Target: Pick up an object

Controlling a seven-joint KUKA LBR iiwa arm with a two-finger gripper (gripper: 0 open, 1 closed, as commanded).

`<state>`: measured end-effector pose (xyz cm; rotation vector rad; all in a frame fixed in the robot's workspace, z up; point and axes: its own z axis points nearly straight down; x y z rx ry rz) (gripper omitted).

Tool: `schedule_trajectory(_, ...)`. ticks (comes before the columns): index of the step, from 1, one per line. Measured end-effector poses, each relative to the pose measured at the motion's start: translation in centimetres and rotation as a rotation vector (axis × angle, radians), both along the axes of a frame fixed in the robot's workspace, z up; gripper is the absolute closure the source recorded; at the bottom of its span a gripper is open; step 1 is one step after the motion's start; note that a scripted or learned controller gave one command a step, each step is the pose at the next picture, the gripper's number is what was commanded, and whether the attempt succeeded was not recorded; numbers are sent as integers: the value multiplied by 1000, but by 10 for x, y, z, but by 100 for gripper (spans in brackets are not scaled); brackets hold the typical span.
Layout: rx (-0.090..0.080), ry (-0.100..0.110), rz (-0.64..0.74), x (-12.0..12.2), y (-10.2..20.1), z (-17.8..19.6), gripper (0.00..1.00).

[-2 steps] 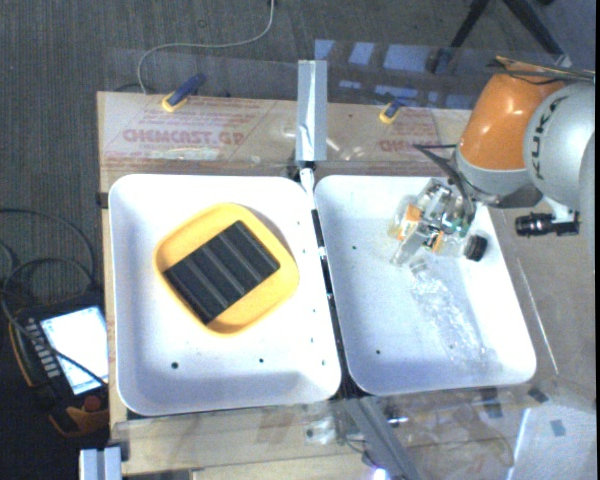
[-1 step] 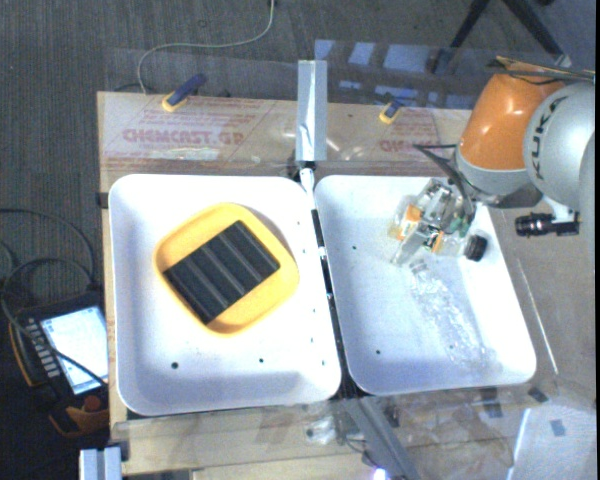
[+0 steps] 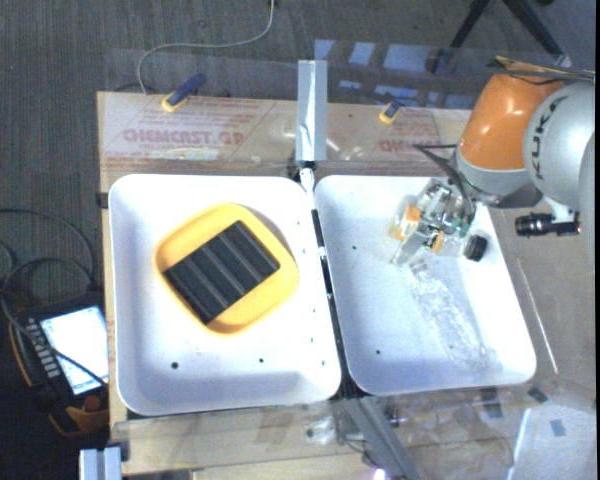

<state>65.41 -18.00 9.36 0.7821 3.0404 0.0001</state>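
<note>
A yellow pad with a black ribbed top (image 3: 227, 266) lies flat in the left bin (image 3: 140, 358). My gripper (image 3: 427, 230) hangs over the upper middle of the right bin (image 3: 380, 318), below the orange band of the arm. A crumpled clear plastic thing (image 3: 447, 306) lies on the right bin's floor just below and to the right of the gripper. Nothing shows plainly between the gripper's tips.
A metal divider post (image 3: 310, 113) rises between the bins at the back. Two clamps (image 3: 183, 91) sit on the bench's rear board. A tablet and cables (image 3: 60, 343) lie on the floor to the left.
</note>
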Motion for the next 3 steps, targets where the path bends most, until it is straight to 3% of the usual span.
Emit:
schedule_trajectory(1, 0, 0, 0, 0, 0, 0, 0)
schedule_trajectory(2, 1, -13, 39, -49, -16, -2, 0)
schedule_trajectory(3, 6, -10, -33, -19, -28, -3, 0)
